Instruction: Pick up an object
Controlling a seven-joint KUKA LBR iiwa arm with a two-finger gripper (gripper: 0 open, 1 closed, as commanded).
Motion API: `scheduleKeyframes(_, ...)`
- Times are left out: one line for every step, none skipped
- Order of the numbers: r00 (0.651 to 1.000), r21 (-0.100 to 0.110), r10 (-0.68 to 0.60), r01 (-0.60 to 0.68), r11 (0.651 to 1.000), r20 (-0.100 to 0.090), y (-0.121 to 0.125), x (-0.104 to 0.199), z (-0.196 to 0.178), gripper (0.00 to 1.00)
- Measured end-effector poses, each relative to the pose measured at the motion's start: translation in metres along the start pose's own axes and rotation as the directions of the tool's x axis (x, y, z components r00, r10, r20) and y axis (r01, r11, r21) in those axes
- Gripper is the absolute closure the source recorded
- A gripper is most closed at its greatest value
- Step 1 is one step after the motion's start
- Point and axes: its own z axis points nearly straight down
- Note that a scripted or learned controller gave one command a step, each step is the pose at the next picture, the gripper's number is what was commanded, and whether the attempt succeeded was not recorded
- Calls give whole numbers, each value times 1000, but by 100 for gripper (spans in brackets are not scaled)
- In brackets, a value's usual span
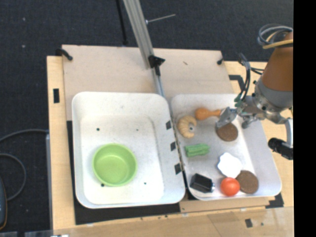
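Hovering my end effector [236, 116] over the right bin [264, 154], I see its fingers spread, holding nothing. Nearest is the brown disc [227, 132], just below-left, touching nothing. An orange-handled piece [206, 114] lies left; the white lump [229, 165] sits nearer.

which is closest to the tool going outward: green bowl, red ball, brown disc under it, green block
From the tool:
1. brown disc, right bin, just below it
2. green block, right bin's left side
3. red ball, right bin's near edge
4. green bowl, left bin
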Motion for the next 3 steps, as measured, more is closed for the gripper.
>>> scheduleKeyframes(1000,0,1,-1,1000,0,0,0,0,0)
scheduleKeyframes(1000,1,4,-4,1000,2,10,-1,50,0)
scheduleKeyframes(1000,5,6,-6,1000,2,13,-3,92,0)
